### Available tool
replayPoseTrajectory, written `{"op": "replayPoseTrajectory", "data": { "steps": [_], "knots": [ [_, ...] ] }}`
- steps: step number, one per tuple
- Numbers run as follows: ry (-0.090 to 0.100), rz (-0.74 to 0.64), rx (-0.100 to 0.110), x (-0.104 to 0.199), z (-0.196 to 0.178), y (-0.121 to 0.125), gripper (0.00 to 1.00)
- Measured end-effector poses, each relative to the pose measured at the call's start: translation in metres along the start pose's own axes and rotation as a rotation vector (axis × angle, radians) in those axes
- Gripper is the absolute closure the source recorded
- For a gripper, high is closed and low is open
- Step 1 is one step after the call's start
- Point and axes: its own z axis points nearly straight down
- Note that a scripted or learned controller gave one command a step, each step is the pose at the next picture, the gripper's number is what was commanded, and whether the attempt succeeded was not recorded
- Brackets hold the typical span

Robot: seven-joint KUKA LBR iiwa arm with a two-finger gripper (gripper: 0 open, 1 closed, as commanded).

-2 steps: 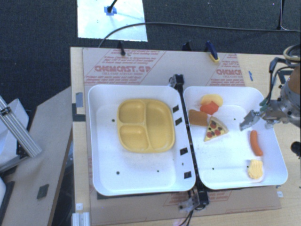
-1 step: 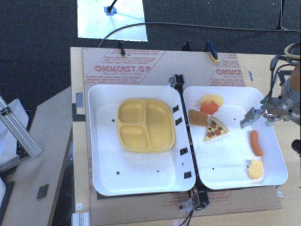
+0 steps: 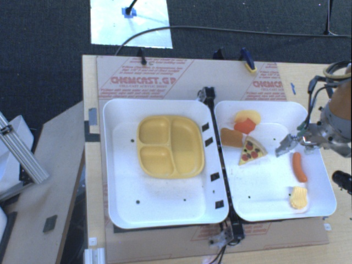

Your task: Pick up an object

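Wooden bench on dark carpet, two white bins side by side, and we're in the approach phase. The gripper (image 3: pixel 287 145) hangs low over the right bin (image 3: pixel 275 205), fingers slightly spread, nothing between them. Just beside it lies the toy sausage (image 3: pixel 299 166), long axis running near-vertical in the camera view, top end nearest the fingers. I'd say the next move calls for a short shift over it, fingers straddling its width. Further left, the pizza slice (image 3: pixel 252 150); left bin holds a yellow divided plate (image 3: pixel 169 146).

The clear protective sheet (image 3: pixel 165 76) under the bins bore red lettering reading "CHEMCAST", repeated at upper left and upper right. Its smaller print was illegible.
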Motion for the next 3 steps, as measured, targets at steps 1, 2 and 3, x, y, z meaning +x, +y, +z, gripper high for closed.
{"op": "replayPoseTrajectory", "data": {
  "steps": [1, 2, 3],
  "knots": [
    [0.000, 0.000, 0.001, -0.003, 0.056, 0.009, 0.00],
    [0.001, 0.000, 0.001, -0.004, 0.098, 0.011, 0.00],
    [-0.002, -0.001, -0.005, -0.005, 0.084, 0.012, 1.00]
  ]
}}
